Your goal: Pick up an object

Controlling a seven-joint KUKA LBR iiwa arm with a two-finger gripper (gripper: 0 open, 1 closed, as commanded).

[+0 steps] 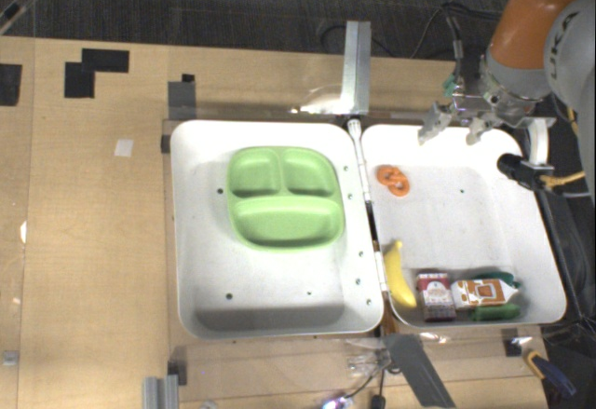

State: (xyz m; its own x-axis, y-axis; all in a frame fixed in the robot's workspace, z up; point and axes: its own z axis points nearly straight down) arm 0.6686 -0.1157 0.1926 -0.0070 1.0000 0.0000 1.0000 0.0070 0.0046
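The grey arm's two-finger gripper (454,129) hovers above the far edge of the right shallow white bin (484,211), its fingers spread apart and holding nothing. In that bin lie a small orange pretzel-shaped toy (394,180), a yellow banana (399,275) and two small printed cartons (461,295). A green divided plastic plate (282,195) sits in the left white bin (200,239).

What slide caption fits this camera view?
End effector open above right bin's far edge; banana and packets lie near.
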